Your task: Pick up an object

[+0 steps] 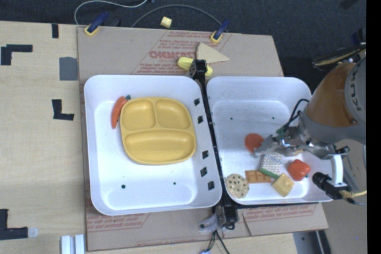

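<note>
Your hand (275, 146) sits low in right bin (238, 89), pointing left. Fingers look apart, nothing between them. Nearest target: red round piece (253, 141), just left of fingertips, near but apart. Other food lies toward front wall: cookie (237, 185), cracker (257, 176), yellow chunk (283, 185). For pick, you go short way left.

Two white bins (98, 128) (238, 92) were counted, along with one yellow divided plate (158, 130) and one carrot (118, 111). One cookie (237, 185), one cracker (257, 176), two red pieces (253, 141) (298, 169) and one cheese wedge (283, 185) were tallied.
</note>
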`<state>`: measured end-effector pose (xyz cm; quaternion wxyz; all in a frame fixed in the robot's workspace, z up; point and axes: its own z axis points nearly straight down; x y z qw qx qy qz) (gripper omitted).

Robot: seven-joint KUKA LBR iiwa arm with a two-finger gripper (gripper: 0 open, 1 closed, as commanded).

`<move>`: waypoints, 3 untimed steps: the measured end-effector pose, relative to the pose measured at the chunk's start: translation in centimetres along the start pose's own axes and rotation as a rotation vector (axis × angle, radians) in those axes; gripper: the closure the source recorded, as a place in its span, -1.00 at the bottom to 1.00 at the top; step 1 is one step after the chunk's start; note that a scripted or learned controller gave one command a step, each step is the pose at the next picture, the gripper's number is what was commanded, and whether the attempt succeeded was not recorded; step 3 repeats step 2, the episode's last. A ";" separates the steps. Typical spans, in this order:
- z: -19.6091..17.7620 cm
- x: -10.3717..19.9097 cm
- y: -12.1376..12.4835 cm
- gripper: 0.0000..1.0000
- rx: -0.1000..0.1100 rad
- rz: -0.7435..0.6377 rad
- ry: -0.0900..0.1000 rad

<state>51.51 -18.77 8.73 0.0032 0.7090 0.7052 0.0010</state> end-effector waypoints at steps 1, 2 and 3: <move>0.1 7.5 3.6 -1.00 0.000 -0.011 -0.001; -1.0 7.2 3.6 1.00 -0.002 -0.006 0.000; -1.0 7.2 3.6 1.00 -0.002 -0.006 0.000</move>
